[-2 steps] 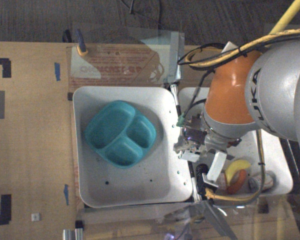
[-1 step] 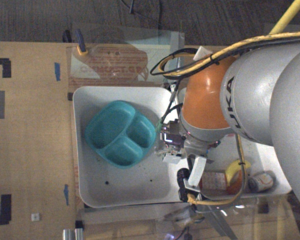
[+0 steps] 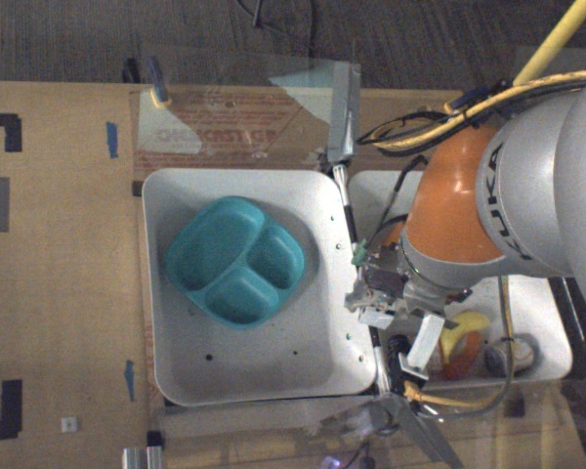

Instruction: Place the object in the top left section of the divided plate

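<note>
Fixed overhead cam, slanted down on bins [image 3: 176,379]

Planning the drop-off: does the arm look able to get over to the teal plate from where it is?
Probably yes. The teal plate lies uncovered in the left bin, with nothing on it or above it. The gripper is over the right bin, with just the low wall between the bins to cross.

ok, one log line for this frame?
arm: over right white bin | pincer: low in that bin, near yellow and orange objects | teal divided plastic plate: left white bin, nothing in it
</note>
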